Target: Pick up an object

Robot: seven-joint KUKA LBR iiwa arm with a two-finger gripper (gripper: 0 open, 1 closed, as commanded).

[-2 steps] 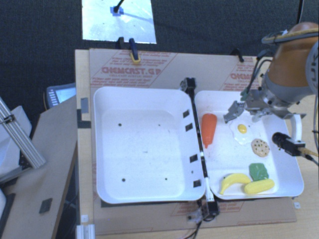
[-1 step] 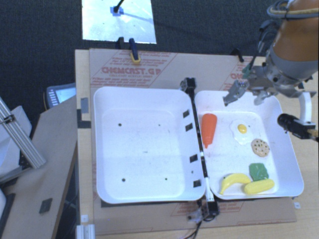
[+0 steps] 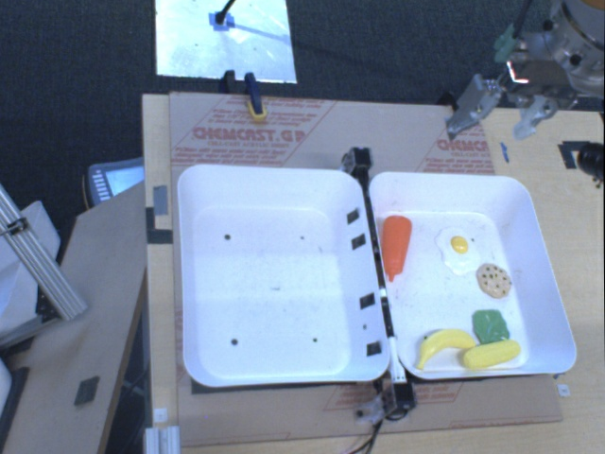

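The right white bin (image 3: pixel 544 253) holds several toy foods. An orange carrot (image 3: pixel 395 244) lies by its left wall, with a fried egg (image 3: pixel 458 249) and a cookie (image 3: pixel 492 279) to its right. Near the front sit a green piece (image 3: pixel 491 325), a banana (image 3: pixel 442 344) and a yellow oblong piece (image 3: pixel 492 353). My gripper (image 3: pixel 498 113) hangs high above the bench behind the right bin's far edge. Its fingers (image 3: pixel 470 107) are spread open with nothing between them.
The left white bin (image 3: pixel 265 173) stands beside the right one, with a black hinge strip (image 3: pixel 371 263) between them. A metal plate (image 3: pixel 225 25) and a yellow clamp (image 3: pixel 255 102) lie at the back. A tablet (image 3: pixel 113 180) and an aluminium rail (image 3: pixel 38 263) are at the left.
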